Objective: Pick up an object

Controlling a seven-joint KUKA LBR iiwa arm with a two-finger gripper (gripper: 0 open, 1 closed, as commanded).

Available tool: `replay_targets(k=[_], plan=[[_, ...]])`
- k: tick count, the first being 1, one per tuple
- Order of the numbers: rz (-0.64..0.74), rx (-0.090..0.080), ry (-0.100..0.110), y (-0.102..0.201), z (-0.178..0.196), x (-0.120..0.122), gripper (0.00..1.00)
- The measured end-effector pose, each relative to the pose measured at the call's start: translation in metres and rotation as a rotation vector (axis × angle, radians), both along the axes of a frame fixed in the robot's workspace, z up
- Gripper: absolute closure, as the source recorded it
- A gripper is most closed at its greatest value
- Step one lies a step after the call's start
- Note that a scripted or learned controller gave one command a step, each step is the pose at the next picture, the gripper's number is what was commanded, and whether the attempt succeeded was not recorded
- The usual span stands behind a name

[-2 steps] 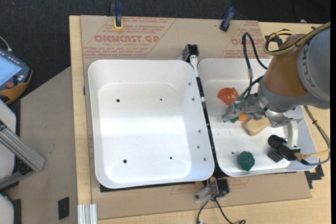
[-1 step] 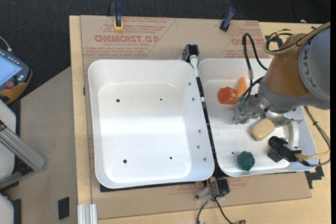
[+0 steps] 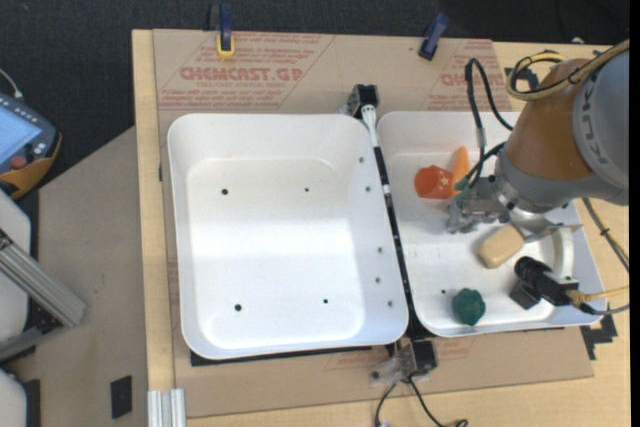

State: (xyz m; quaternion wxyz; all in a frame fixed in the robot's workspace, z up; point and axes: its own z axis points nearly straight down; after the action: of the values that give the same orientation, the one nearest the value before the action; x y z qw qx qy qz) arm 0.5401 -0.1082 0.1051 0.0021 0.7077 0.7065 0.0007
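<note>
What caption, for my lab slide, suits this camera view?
Gripper poised in the right shallow white bin beside a red-orange lump, a beige block and a green ball.

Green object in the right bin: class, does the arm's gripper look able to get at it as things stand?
Probably yes. The green object lies alone near the front wall of the right bin, open from above. The gripper is further back, beside the tan block, with bare floor between them.

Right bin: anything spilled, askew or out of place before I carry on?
Nothing stands out. The red piece, the orange piece beside it, the beige block and the green ball all lie inside the right bin, none over its rim. The pincer is between the red piece and the beige block.
</note>
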Motion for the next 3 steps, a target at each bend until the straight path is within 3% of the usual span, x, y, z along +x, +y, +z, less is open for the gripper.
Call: replay_targets(k=[1, 2, 3], plan=[[-0.001, 0.000, -0.001, 0.000, 0.010, 0.000, 1.00], [0.010, 0.002, -0.010, 0.065, 0.117, 0.038, 1.00], [0.012, 0.006, -0.014, 0.135, 0.252, 0.031, 1.00]])
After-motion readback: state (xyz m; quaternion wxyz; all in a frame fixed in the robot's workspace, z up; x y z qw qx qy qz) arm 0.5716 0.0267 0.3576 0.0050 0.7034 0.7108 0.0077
